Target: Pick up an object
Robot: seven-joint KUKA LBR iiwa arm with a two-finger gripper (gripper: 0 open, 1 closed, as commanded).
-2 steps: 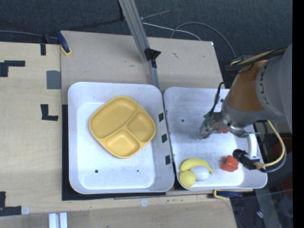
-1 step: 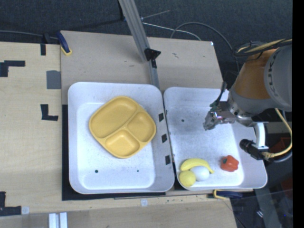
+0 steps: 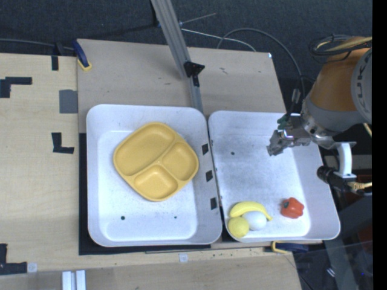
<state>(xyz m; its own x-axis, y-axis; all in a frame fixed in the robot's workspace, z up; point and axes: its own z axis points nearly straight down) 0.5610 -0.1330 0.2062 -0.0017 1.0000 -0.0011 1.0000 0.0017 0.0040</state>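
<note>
In the right bin (image 3: 260,168), near its front edge, lie a yellow banana (image 3: 249,208), a yellow lemon (image 3: 238,226), a small white ball (image 3: 257,221) and a red pepper-like fruit (image 3: 292,208). My gripper (image 3: 281,140) hangs over the back right part of this bin, well behind those objects, with nothing seen between its fingers. The grey and orange arm reaches in from the right.
The left bin (image 3: 100,180) holds a yellow divided plate (image 3: 155,160). A grey metal pole (image 3: 175,35) slants down toward the gap between the bins. Cables run along the bench behind the right bin.
</note>
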